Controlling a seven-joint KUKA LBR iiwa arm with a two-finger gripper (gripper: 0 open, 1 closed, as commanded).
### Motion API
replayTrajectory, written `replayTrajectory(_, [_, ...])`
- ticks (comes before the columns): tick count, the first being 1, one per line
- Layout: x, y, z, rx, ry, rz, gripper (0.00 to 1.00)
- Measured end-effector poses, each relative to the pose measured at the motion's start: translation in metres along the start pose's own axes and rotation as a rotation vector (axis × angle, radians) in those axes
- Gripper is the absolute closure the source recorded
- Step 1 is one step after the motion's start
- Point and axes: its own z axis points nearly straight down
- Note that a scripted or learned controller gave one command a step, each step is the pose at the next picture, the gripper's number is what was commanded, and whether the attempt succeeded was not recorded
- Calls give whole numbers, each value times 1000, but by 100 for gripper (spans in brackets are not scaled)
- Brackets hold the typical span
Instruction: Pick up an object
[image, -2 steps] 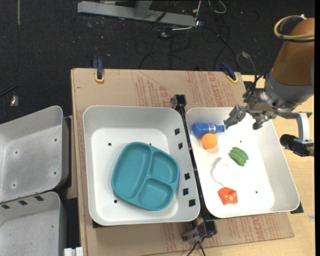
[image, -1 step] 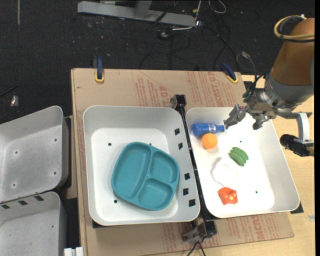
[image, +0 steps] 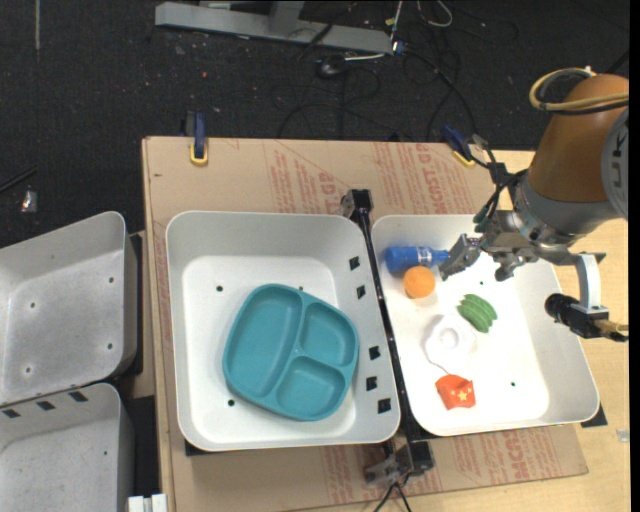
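Gripper (image: 487, 258) (fingers spread, holding nothing) hangs near right bin's (image: 570, 395) far rim.

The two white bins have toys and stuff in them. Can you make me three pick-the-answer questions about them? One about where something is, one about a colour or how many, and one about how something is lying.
1. Where is the teal plastic divided plate?
A. In the left white bin
B. In the right white bin
C. On the cardboard

2. What colour is the small round ball in the right bin?
A. Purple
B. Orange
C. Black

3. How is the blue bottle-shaped toy placed?
A. Standing upright
B. Lying on its side
C. Stacked on the plate

Answers:
1. A, the plate sits on the left bin's floor.
2. B, the ball is orange, just below the blue toy.
3. B, its length runs flat along the bin floor near the divider.
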Motion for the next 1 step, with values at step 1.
replayTrajectory(1, [-1, 1, 43, -1, 0, -1, 0])
